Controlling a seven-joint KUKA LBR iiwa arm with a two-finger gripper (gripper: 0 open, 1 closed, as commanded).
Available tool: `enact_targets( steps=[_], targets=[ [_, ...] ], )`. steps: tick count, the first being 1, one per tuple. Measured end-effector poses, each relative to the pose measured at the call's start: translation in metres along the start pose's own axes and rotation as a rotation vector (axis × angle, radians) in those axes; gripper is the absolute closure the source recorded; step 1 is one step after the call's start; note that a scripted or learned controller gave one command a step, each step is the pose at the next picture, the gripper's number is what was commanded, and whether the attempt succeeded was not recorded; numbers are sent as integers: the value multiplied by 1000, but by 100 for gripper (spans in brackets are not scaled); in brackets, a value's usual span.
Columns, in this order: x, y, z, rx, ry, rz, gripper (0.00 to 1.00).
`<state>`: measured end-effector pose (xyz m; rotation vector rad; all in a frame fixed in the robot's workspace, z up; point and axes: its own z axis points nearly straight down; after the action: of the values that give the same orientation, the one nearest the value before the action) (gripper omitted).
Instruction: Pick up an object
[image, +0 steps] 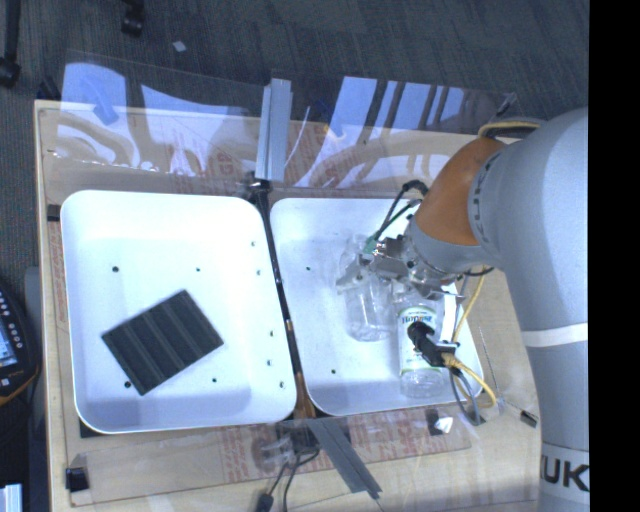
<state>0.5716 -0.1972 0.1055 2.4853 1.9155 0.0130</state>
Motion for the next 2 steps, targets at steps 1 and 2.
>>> enact_targets(
  steps=[1, 2],
  targets=[
    [-11, -16, -54, 8, -4, -205, 0],
    [-3, -14, 13, 9, -3, -331, 0]
  ],
)
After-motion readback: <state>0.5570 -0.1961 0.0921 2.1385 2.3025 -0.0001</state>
